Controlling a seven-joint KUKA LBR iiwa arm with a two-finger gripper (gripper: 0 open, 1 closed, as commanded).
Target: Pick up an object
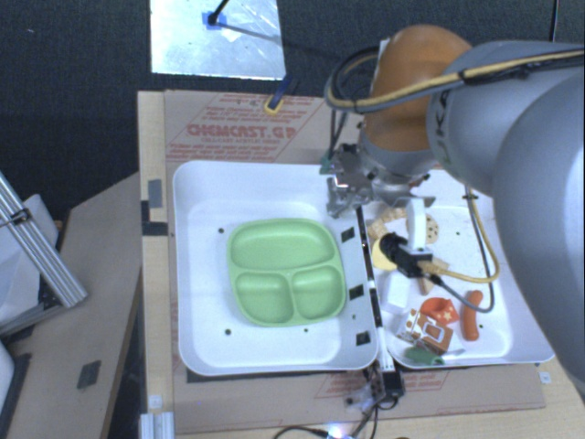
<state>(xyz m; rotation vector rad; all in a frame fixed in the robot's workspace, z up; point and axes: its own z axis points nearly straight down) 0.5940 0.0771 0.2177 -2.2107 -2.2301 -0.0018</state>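
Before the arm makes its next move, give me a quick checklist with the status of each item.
1. Objects to pick in the right bin: ok, orange toy and sausage lie there.
2. Gripper over the objects: not ok, it sits at the divider, near the bins' far edge.
3. Finger state: cannot tell.
4. Anything held: cannot tell.
5. Green tray lies flat in the left bin: ok.

We see the green tray [285, 272] filling the left bin's [196, 245] middle; open floor rings it, widest toward twelve o'clock.
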